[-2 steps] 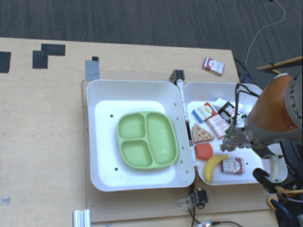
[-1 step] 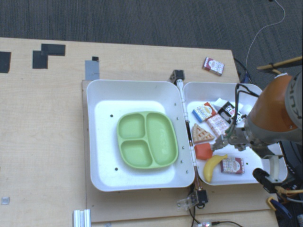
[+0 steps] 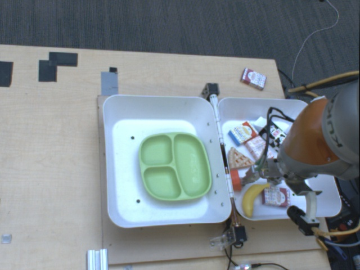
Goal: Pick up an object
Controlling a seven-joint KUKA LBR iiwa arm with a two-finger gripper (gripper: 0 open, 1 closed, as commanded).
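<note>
Gripper (image 3: pixel 260 172) low in right bin (image 3: pixel 332 204); finger spread impossible to tell. Banana (image 3: pixel 251 198) just below fingers, waffle (image 3: pixel 239 159) just left, packet (image 3: pixel 243 133) above. Green tray (image 3: pixel 174 166) far left.

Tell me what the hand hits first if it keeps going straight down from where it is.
Probably the banana or the orange piece beside it in the right bin; the hand sits above them. Depth is hard to judge from this slant.
</note>
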